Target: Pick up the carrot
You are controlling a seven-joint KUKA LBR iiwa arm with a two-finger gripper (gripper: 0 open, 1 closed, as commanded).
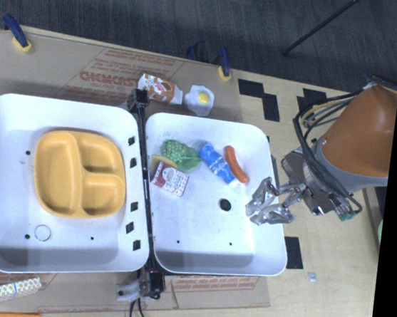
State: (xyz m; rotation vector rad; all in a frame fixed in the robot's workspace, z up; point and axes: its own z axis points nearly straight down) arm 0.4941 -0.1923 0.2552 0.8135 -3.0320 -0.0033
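Carrot [237, 165] lies partly behind blue bottle [217, 161]; pincer [263, 206] at bin's edge, released, grasps nothing.

Fingers [268, 207] too blurred to judge; arm [359, 138] cut off at the right edge.

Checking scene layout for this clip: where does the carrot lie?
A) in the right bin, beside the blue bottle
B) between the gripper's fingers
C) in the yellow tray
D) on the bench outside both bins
A: the carrot lies in the right bin, right beside the blue bottle, with the gripper apart from it at the bin's right edge.
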